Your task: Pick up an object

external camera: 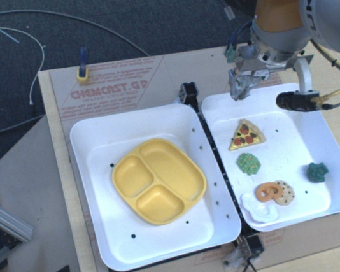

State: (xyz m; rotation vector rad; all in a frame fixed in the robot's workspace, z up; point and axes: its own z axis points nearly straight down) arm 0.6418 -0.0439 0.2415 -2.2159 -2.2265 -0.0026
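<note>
In the right bin (325, 138) lie a pizza slice toy (245, 134), a green broccoli piece (248, 163), a dark green lump (317, 171), an orange pretzel (268, 192), a cookie (285, 192) and a white piece (262, 210). My gripper (240, 90) hangs over the bin's far left corner, above and behind the pizza slice. Nothing shows between its fingers.
The left bin (93, 177) bears a yellow three-compartment plate (158, 180). A black clamp (188, 92) sits at the bins' far seam. A blue and yellow clip (84, 70) lies on the cardboard at the back left. Cables run over the dark floor behind.
</note>
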